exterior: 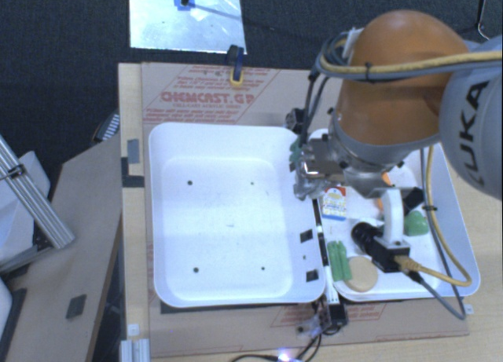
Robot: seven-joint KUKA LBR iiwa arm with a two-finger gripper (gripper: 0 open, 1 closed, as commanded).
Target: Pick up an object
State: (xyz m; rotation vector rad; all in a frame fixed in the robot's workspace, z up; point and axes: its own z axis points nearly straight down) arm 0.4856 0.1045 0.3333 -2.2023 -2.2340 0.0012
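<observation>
Two white bins: left bin (228, 219) at nine o'clock, right bin (460, 254) at three, beneath the gripper (308, 181); finger state indeterminable.

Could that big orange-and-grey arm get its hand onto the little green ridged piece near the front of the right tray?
Probably yes. The green ridged piece lies uncovered by the right white tray's left wall, beside a round tan disc. The hand is already over that tray, just behind it.

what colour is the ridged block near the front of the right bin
Green. The block lies beside a tan disc, clearest in the camera view.
</observation>
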